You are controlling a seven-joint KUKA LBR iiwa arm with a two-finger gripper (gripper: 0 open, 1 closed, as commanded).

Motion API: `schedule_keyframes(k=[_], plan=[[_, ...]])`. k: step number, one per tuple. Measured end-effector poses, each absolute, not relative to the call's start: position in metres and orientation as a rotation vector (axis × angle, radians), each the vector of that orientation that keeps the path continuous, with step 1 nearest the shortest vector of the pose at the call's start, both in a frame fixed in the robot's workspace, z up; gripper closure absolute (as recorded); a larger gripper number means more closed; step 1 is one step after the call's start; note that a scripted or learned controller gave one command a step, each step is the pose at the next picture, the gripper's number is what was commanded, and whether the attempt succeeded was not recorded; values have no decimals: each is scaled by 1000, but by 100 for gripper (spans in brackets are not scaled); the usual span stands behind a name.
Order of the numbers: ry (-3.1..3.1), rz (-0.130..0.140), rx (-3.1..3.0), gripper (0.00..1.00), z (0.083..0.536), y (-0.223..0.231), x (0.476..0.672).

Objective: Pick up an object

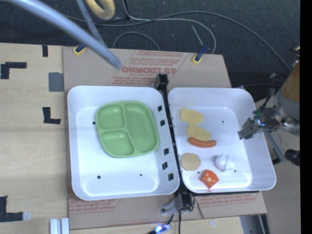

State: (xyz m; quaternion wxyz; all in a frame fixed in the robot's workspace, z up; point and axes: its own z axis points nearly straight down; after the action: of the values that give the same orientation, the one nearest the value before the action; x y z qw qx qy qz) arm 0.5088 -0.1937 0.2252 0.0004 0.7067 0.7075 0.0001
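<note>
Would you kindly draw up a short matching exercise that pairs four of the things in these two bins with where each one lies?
Things:
1. green three-compartment plastic tray
2. red-orange sausage-shaped toy
3. small red block with a yellow star
4. dark two-finger gripper

Places:
A. near the front edge of the right bin
B. over the right bin's right rim
C. in the left bin
D. in the middle of the right bin, below two yellow pieces

Pairs: 1-C, 2-D, 3-A, 4-B
</note>
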Motion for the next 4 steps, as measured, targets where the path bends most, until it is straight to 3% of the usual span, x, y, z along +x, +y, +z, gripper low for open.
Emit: schedule_keyframes(k=[3,4], plan=[[2232,1,2213,100,232,-20,519],[2231,-2,2216,100,222,34,513]])
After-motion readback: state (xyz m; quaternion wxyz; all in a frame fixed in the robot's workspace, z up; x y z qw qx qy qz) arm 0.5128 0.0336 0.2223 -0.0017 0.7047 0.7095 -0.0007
